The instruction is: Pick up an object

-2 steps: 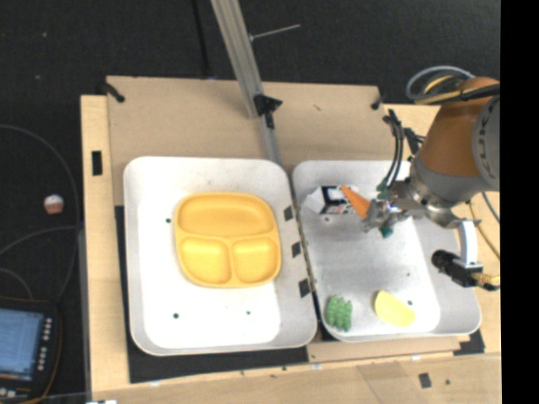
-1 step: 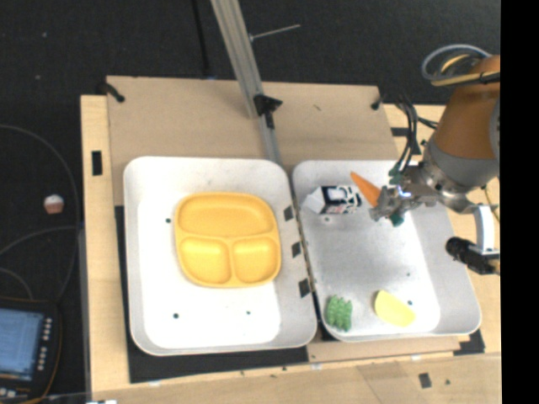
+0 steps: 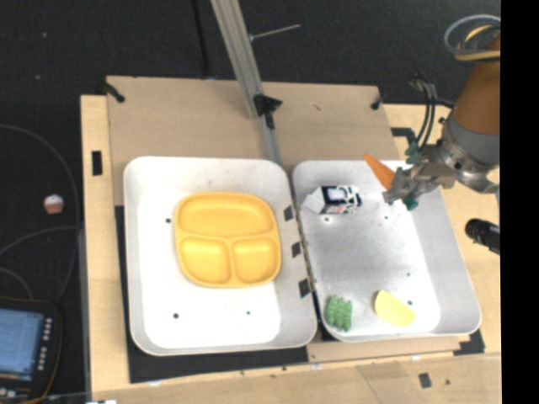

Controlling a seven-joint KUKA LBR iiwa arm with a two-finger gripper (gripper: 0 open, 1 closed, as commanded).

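Bright, even overhead light (slightly soft focus)

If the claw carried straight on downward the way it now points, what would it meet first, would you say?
Probably the bare floor of the right bin: the claw hangs over its upper right part, beside the orange carrot-like piece, though depth is unclear.

Tool (image 3: 402,194) hovers by an orange, perhaps carrot-shaped, piece (image 3: 380,171).

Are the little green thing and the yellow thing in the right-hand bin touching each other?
Apart. The camera view shows a strip of bare white bin floor between the green object and the yellow object.
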